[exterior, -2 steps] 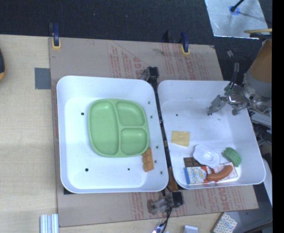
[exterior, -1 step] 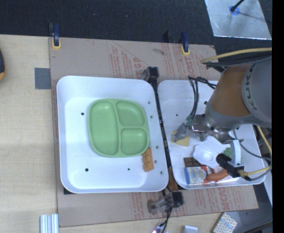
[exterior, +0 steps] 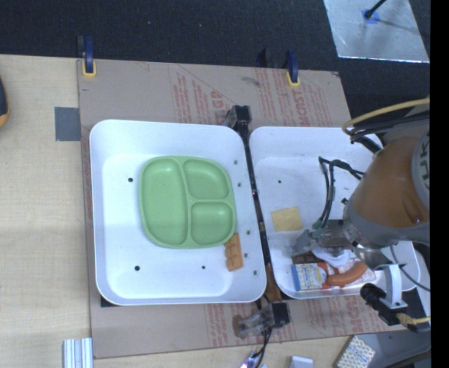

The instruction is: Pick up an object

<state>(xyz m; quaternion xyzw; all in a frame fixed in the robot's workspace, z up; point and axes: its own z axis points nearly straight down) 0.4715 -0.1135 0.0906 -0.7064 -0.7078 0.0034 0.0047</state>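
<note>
Bench bins: left bin [exterior: 109, 205] with green plate [exterior: 186, 202], right bin [exterior: 286, 140] with cheese slice [exterior: 286, 219].

Grey arm [exterior: 389, 190] from the right, wrist bent low, gripper [exterior: 320, 244] pointing left.
</note>
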